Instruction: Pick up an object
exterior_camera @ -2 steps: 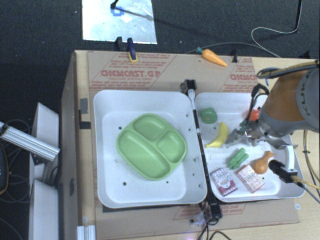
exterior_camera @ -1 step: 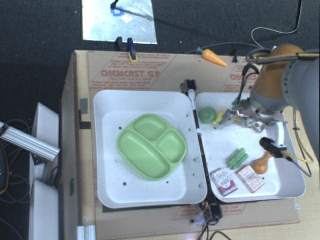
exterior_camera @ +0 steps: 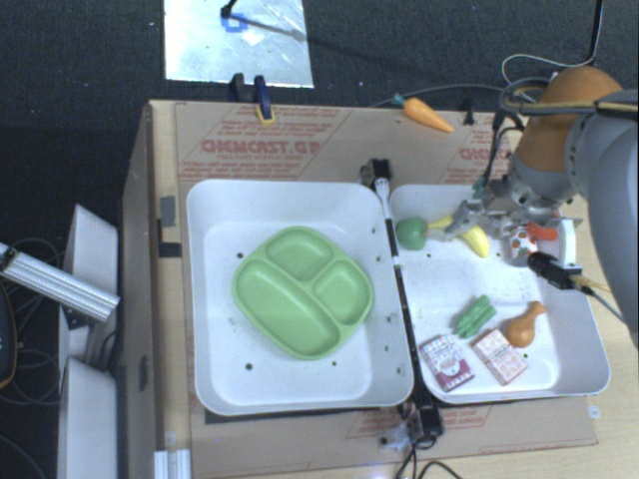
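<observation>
Your gripper (exterior_camera: pixel 477 220) hangs over the top of the right bin (exterior_camera: pixel 579 367), at about 12 o'clock in that bin. You cannot tell how it is set, wide or narrow. A yellow banana (exterior_camera: pixel 475 239) lies right under it, and it looks very close, but you cannot tell if they touch. At 9 o'clock from the gripper sits a green ball (exterior_camera: pixel 410 233), near the bin's left wall. At 6 o'clock from the gripper you see a green bean pod (exterior_camera: pixel 474 316). Just beside it, at its 3 o'clock, lies a brown chicken leg (exterior_camera: pixel 525 325). Below those rest two small red boxes (exterior_camera: pixel 446 359). The left bin (exterior_camera: pixel 215 267) holds a green plate (exterior_camera: pixel 303 291) with three parts. An orange carrot (exterior_camera: pixel 427 114) lies on the bench at 12 o'clock, outside both bins.
</observation>
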### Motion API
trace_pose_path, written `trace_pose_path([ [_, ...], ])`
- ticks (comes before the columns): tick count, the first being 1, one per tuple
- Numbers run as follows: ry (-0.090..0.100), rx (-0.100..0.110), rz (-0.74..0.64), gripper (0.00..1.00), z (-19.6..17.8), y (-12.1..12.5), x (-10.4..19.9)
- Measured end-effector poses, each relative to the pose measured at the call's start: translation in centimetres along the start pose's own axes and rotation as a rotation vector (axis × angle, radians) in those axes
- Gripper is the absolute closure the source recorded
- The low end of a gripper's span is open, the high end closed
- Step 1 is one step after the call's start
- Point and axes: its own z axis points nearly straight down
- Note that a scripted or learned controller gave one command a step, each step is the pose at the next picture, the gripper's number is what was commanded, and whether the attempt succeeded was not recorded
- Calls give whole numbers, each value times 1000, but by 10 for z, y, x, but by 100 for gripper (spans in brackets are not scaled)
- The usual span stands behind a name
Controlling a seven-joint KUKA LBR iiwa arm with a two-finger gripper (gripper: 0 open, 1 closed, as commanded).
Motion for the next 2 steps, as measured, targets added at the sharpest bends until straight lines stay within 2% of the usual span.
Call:
trace_pose_path([
  [1,0,6,-4,100,-10,-1,0],
  [2,-5,-27,0,100,-150,-1,82],
])
